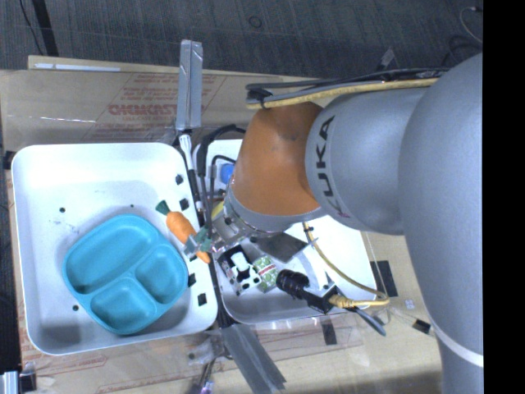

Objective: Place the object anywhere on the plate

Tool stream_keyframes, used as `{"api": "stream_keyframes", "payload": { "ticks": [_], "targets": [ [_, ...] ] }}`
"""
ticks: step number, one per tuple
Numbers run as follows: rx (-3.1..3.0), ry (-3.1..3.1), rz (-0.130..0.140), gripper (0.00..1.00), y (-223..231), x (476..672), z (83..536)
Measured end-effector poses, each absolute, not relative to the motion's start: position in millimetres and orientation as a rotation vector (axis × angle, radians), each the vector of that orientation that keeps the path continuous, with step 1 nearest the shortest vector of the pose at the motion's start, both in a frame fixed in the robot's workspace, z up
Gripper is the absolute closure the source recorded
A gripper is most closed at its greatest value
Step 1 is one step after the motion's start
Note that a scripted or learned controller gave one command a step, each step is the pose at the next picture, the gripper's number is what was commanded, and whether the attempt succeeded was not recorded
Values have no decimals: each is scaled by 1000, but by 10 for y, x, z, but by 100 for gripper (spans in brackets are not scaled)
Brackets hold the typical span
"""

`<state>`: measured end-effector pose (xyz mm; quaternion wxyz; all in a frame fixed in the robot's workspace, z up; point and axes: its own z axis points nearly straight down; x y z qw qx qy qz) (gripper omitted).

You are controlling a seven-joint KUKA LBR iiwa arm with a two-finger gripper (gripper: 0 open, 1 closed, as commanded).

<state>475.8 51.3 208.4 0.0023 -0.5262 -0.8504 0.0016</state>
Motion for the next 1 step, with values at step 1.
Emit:
{"api": "stream_keyframes", "payload": {
  "ticks": [1],
  "targets": [
    [-1652,-2667,5,0,508,4759,2085]
  ]
}}
